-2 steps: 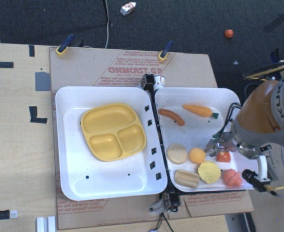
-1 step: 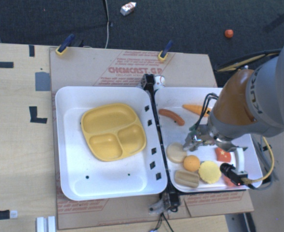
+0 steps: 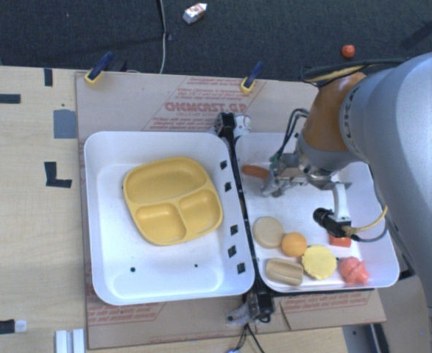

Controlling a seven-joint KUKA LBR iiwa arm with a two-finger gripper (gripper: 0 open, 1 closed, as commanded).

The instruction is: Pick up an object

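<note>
Reaching down into the right-hand shallow white bin [image 3: 377, 197], the pincer [image 3: 280, 181] hangs low beside a small orange-brown sausage-shaped piece [image 3: 254, 171] near the divider; how its grip stands I cannot tell, and nothing is plainly held, so I judge the pick not yet made; the grasp and the lift remain. Other candidates lie along the bin's front: a tan round biscuit-like disc [image 3: 268, 232], a small orange ball [image 3: 294, 244], a yellow round piece [image 3: 319, 262], a beige bread-like roll [image 3: 284, 271] and a pink lumpy toy [image 3: 354, 270]. A yellow compartment tray [image 3: 173, 199] sits in the left white bin [image 3: 101, 219]. Red print on the cardboard sheet [image 3: 149, 105] covering the surface reads roughly "CHEMCAST"; the rest is illegible.
</note>
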